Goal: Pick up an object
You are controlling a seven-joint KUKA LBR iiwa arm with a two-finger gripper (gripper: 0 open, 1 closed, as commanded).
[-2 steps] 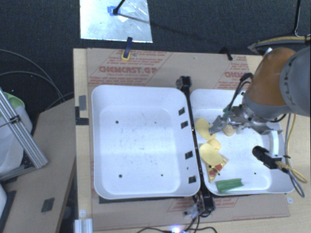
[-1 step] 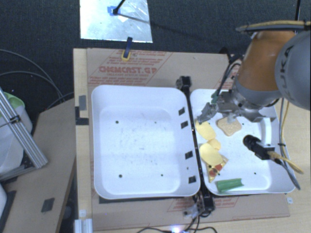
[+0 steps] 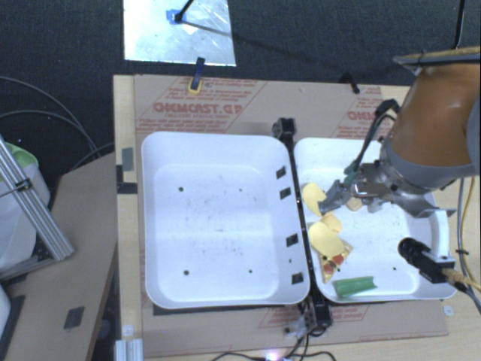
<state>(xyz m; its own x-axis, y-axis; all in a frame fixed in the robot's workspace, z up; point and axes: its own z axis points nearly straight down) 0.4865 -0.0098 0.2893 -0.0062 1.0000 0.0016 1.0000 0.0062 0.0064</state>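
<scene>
My gripper (image 3: 335, 199) reaches in from the right over the right bin (image 3: 379, 153), its tips low beside the yellow pieces. A small yellow piece (image 3: 313, 195) lies just left of the tips, near the bin's left wall. A second yellow piece (image 3: 331, 222) sits under the tips, and a larger yellow piece (image 3: 326, 239) lies below it. A red and yellow scrap (image 3: 334, 260) sits under that. A green flat object (image 3: 354, 284) rests near the bin's front edge. Nothing shows between the fingers.
The left bin (image 3: 218, 224) stands beside the right one, with black clips (image 3: 285, 173) along the divide. A black part of the arm (image 3: 419, 258) hangs over the right bin's front right. A shiny sheet (image 3: 179, 21) lies beyond the bench.
</scene>
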